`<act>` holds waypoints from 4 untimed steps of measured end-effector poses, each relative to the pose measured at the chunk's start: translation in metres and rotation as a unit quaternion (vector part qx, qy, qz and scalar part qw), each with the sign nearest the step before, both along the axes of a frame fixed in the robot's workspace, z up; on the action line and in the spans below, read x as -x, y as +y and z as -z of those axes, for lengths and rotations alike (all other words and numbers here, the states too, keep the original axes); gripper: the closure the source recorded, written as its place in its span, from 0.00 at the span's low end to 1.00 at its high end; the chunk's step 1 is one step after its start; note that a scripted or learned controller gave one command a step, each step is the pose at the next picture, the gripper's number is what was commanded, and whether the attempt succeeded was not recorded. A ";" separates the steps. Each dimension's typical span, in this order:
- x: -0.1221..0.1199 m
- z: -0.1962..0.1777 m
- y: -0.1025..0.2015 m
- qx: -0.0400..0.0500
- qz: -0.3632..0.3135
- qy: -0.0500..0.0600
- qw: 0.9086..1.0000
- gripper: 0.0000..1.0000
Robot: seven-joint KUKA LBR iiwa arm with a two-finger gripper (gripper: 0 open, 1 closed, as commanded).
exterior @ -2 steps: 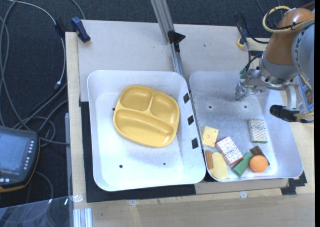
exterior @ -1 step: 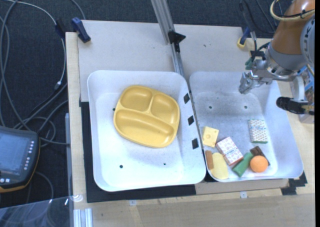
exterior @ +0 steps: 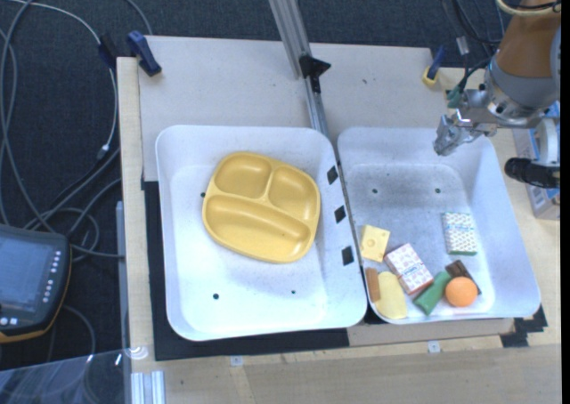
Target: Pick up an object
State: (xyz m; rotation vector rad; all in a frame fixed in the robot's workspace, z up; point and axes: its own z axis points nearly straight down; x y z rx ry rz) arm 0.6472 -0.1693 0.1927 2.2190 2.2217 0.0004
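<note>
My gripper (exterior: 446,141) hangs over the far right corner of the right bin (exterior: 419,173), well away from the objects. Those objects cluster at the bin's near edge: a yellow cheese wedge (exterior: 374,242), a red-and-white patterned box (exterior: 408,267), a pale yellow piece (exterior: 390,297), a green block (exterior: 432,294), an orange ball (exterior: 460,292), a brown block (exterior: 460,270) and a green-speckled white packet (exterior: 459,232). Nothing shows between the fingers.
The left bin (exterior: 183,242) holds a yellow divided plate (exterior: 261,206). A metal pole (exterior: 287,11) rises behind the bins. Blue clamps (exterior: 142,52) sit at the bench's far corners. Cables and a pendant (exterior: 27,279) lie left of the bench.
</note>
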 end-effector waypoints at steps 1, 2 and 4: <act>0.002 -0.045 0.000 0.000 0.000 -0.003 1.000 1.00; 0.001 -0.048 0.064 -0.002 -0.003 0.001 1.000 1.00; 0.012 -0.051 0.181 -0.002 -0.003 0.002 1.000 1.00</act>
